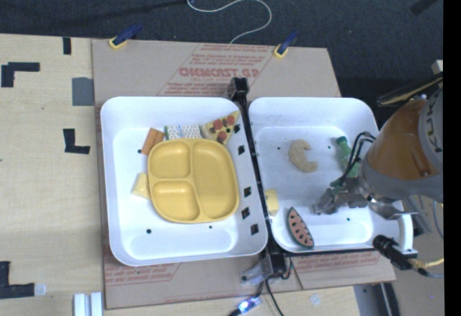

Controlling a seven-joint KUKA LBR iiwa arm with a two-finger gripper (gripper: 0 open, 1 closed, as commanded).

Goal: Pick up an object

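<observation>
My gripper [325, 204] reaches into the right bin [317, 111] from the right, low over its floor near the front. Nothing shows between its dark fingers. A watermelon slice [300, 227] lies just to its front left against the bin's front wall. A beige croissant-shaped piece [303, 155] rests further back in the middle of that bin. A green object [343, 147] sits by the right wall, partly hidden behind the arm's cable. A small yellow block [271, 201] lies at the left wall.
The left bin [119, 163] holds a yellow divided plate [193, 179], with an orange piece [152, 140], a pizza slice [222, 127] and a pale wedge [140, 185] around it. A black divider [245, 156] runs between the bins. The arm's orange band [403, 145] overhangs the right bin's edge.
</observation>
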